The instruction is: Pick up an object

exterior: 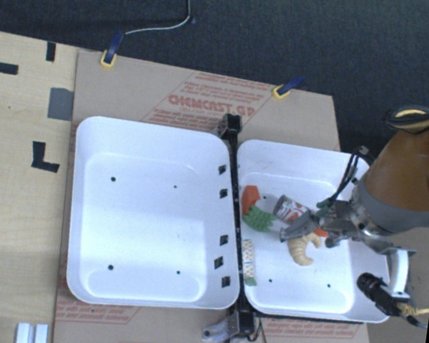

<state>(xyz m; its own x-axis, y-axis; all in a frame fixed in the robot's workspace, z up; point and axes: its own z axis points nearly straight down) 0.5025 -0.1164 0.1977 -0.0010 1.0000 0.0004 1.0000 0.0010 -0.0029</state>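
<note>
a small pile of objects (276, 216) lies in the right bin (291, 298): orange, green, a can, a tan curved piece.

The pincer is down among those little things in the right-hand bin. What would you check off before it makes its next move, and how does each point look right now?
1. Pincer is over the right bin: ok.
2. Things within reach: ok. A tan curved piece, a small can and a green item lie close around it.
3. One thing singled out: not ok, they are crowded together.
4. Something between the pincer's tips: cannot tell.
5. Room from the divider between the bins: ok, the pincer sits well to its right.
</note>
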